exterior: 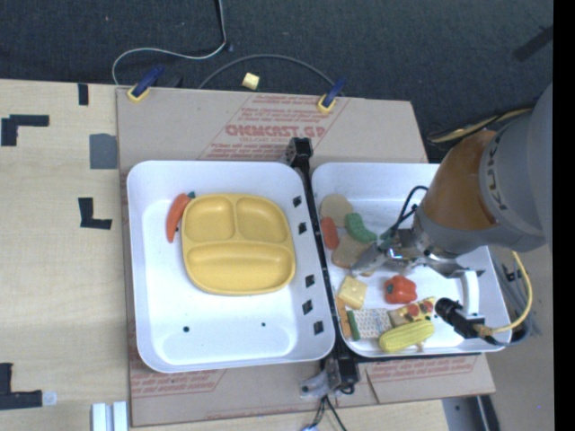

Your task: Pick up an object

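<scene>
My gripper [377, 254] reaches down into the right bin [467, 176], near its middle, among toy food. A green pickle-like piece [360, 228] lies just up and left of it. A tan rounded piece [337, 208] sits further up by the divider. A red pepper [401, 287] lies just below and right of the gripper, and a yellow cheese wedge [353, 291] just below and left. A corn cob [406, 334] rests at the bin's front wall. The gripper's tip is hidden among the items under the wrist.
The left bin [153, 330] holds a yellow divided plate [239, 243] and an orange carrot [176, 215] against its left wall. An orange piece [330, 233] lies by the divider. A small colourful piece [418, 311] and a cracker [373, 320] lie near the corn. The arm covers the right bin's right side.
</scene>
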Available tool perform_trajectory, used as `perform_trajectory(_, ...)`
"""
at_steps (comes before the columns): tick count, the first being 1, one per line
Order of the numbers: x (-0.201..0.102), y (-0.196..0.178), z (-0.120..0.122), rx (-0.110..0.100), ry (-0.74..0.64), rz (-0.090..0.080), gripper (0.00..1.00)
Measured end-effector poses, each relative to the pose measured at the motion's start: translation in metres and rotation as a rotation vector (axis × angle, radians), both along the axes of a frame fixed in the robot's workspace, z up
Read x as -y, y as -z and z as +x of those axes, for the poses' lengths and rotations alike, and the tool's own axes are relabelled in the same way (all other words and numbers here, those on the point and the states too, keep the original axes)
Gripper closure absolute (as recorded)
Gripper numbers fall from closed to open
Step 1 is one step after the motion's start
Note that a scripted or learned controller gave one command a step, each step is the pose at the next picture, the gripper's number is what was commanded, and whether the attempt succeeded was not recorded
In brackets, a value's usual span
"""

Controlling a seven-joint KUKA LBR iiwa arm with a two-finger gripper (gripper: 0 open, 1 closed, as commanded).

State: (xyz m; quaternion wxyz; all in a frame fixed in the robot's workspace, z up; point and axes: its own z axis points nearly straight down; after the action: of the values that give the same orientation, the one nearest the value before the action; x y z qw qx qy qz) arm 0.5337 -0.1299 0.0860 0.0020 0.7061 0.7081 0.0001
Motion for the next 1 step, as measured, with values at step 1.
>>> perform_trajectory(1,0.0011,-0.0007,-0.0347,0.005,0.003,-0.001,0.0)
